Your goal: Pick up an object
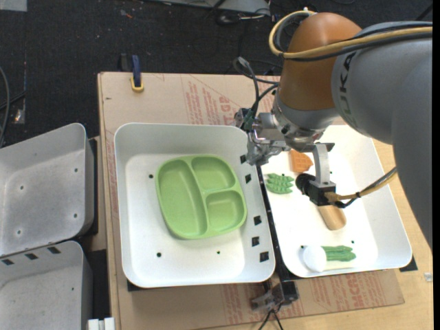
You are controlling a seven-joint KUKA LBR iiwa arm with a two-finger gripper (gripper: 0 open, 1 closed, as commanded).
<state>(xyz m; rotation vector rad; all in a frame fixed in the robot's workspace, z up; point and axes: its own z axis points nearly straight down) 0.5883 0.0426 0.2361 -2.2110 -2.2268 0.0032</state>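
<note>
My gripper [256, 150] hangs over the wall between the two bins, near their far end, below the orange band of the wrist. A small green leafy piece [280, 183] lies in the right bin just right of the gripper. An orange piece [300, 161] sits a little farther right, partly hidden by the wrist. A tan wooden block [333, 217] lies mid-bin. At the near edge of the right bin rest a white round object [313, 258] and a green ridged piece [339, 254]. I see nothing between the gripper's tips.
The left bin [137, 150] holds a green divided plate [201, 196] at its middle. A cardboard sheet [179, 91] lies under both bins. Grey trays [41, 177] stand at the far left. The arm covers the far right of the right bin [385, 232].
</note>
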